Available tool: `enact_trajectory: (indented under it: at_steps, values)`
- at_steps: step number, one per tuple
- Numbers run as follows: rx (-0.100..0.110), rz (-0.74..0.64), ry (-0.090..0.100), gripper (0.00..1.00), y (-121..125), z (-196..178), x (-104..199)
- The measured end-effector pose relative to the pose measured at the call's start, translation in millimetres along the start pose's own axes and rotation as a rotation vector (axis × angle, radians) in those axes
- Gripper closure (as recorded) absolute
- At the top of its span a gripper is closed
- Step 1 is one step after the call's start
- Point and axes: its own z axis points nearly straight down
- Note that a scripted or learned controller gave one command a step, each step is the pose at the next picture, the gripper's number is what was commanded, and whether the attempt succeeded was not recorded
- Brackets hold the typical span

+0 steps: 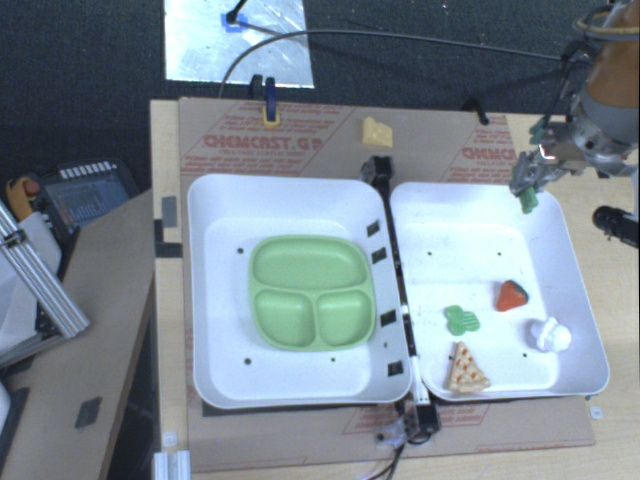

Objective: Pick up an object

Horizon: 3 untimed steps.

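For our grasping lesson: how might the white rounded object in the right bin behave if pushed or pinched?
The white object looks rounded and lobed, so it may roll or wobble when nudged. Its smooth-looking surface might slip from a pinch. It seems small, so probably light.

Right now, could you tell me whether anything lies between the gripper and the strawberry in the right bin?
Nothing visible does. The gripper is above the right bin's far right corner, and bare white floor runs from there to the strawberry. The green piece, white piece and pizza slice lie beyond or beside it.

Small green piece (527, 202) gripped over right bin (585, 298).
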Motion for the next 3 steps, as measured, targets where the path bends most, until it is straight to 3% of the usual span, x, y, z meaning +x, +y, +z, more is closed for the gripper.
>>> enact_trajectory:
  at_steps: [1, 3]
  values:
    - [0.005, -0.003, 0.002, 1.0, 3, 15, 54]
    - [0.005, -0.004, 0.004, 1.0, 11, 10, 173]
